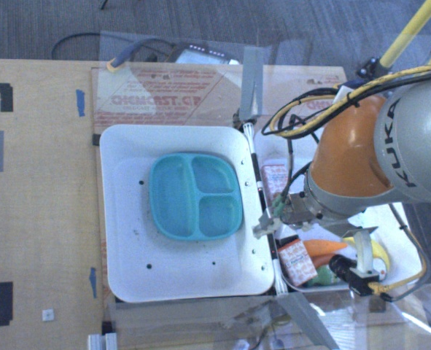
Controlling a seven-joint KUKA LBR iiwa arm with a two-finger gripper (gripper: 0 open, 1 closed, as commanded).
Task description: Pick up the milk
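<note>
A small white carton with a red label (276,179), apparently the milk, lies near the left wall of the right bin (412,248). My gripper (273,221) hangs low just in front of it, close to the divider between the bins. The orange band and grey wrist cover much of this bin. Nothing can be seen held in the gripper.
A red and white box (297,261) lies at the right bin's front left, with an orange carrot (326,246) and a yellow banana (376,252) beside it. In the left bin (120,195) rests a teal divided plate (196,196).
</note>
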